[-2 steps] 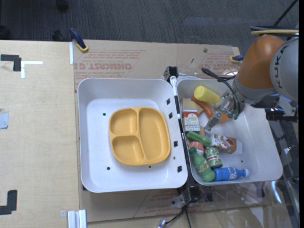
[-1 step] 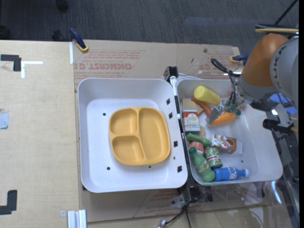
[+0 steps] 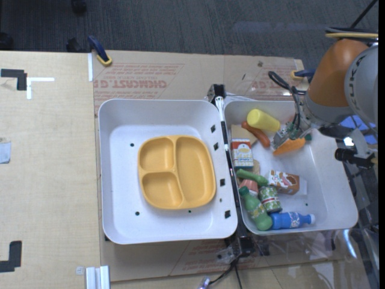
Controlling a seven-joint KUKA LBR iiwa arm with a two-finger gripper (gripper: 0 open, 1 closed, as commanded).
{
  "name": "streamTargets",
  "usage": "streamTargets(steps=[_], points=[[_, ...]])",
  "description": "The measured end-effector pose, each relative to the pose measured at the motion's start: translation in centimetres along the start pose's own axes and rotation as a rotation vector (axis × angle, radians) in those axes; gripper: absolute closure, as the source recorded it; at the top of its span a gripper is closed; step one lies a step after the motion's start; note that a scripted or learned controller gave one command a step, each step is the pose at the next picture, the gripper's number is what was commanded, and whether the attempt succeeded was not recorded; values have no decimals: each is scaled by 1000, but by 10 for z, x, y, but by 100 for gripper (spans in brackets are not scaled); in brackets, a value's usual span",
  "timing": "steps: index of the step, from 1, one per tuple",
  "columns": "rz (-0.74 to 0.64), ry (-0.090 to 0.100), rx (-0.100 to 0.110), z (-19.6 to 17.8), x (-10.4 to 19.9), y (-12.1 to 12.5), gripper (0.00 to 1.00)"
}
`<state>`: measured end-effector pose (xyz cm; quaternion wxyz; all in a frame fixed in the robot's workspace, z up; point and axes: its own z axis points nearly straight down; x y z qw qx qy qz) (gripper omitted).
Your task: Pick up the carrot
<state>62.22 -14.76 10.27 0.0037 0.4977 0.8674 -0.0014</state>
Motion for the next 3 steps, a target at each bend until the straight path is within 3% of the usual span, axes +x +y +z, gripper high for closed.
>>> streamTargets(steps=[1,2,3], points=[[0,0,0,0,0,0,0],[168,6,2,10,-26,-40,0],[164,3,1,0,-26,-39,100]])
